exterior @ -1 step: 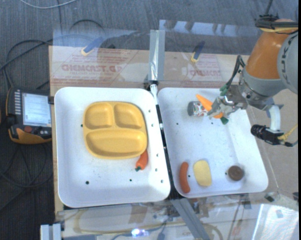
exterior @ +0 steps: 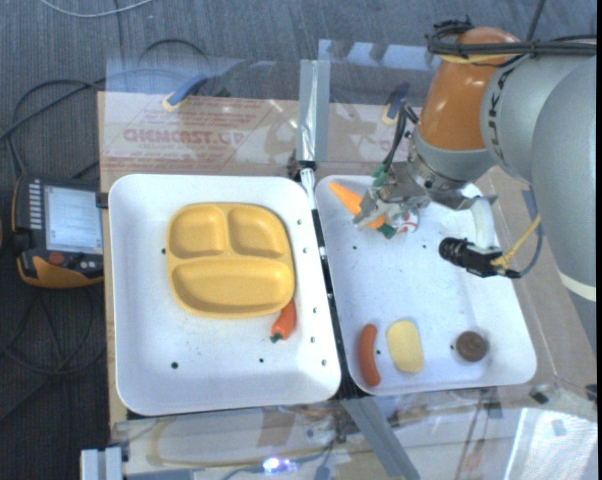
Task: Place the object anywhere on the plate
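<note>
Object, unspecified by the task: candidates are listed with the rest, left to right.

Left bin (exterior: 131, 298): a yellow divided plate (exterior: 229, 258) is set in the middle; a small red-orange chilli (exterior: 284, 321) lies just beside the plate's near right corner, off the plate.

Right bin (exterior: 501, 313): an orange carrot piece (exterior: 347, 199) is seen at the far left corner; a red sausage (exterior: 367, 354), a yellow potato-like piece (exterior: 405, 346) and a brown round piece (exterior: 471, 345) lie along the near edge.

Gripper (exterior: 389, 211): poised over the far left corner, just beside the carrot piece. Whether anything is held cannot be told.

Risk, as judged: the carrot piece lies tight against the bin wall, so a descent could strike the wall or push the piece aside, and a grasp could be missed.
</note>
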`<act>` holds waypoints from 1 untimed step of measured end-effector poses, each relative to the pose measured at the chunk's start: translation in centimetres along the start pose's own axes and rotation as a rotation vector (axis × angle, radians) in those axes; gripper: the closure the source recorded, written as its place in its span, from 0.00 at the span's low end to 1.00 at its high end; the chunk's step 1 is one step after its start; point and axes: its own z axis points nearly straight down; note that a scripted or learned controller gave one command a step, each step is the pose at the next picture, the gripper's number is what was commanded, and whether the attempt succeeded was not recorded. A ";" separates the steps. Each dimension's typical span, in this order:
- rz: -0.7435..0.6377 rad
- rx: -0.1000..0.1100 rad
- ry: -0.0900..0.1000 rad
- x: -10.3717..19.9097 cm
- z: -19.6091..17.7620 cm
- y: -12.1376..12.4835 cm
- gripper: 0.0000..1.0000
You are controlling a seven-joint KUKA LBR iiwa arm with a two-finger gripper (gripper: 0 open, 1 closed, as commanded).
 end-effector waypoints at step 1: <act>0.244 0.001 0.000 8.0 0.0 0.7 1.00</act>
